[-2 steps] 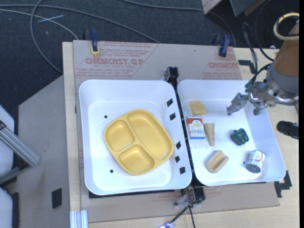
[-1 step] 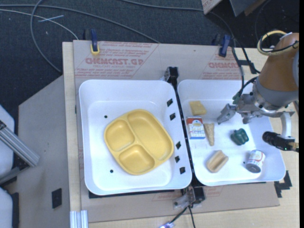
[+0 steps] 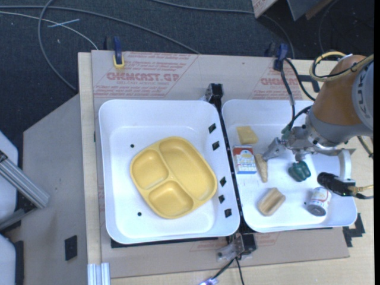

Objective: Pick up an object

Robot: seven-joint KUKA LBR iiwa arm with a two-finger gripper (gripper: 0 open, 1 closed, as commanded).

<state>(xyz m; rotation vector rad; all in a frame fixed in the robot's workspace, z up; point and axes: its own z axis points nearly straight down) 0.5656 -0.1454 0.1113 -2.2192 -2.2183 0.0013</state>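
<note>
Nearest me, in the right bin (image 3: 252,215), lie a tan sponge-like block (image 3: 271,201) and a small can (image 3: 316,202) on its side. Just beyond them sit a teal object (image 3: 300,171) and a little red-and-white box (image 3: 244,160) by the divider, with a pale stick (image 3: 262,168) beside it. The hand (image 3: 279,146) hangs low over that bin, close to the stick; I cannot tell how it stands. Farther back rests a yellow block (image 3: 247,135). The left bin (image 3: 113,159) holds a yellow divided tray (image 3: 173,176).

A divided tray (image 3: 173,176) lies in the left bin (image 3: 113,159).
</note>
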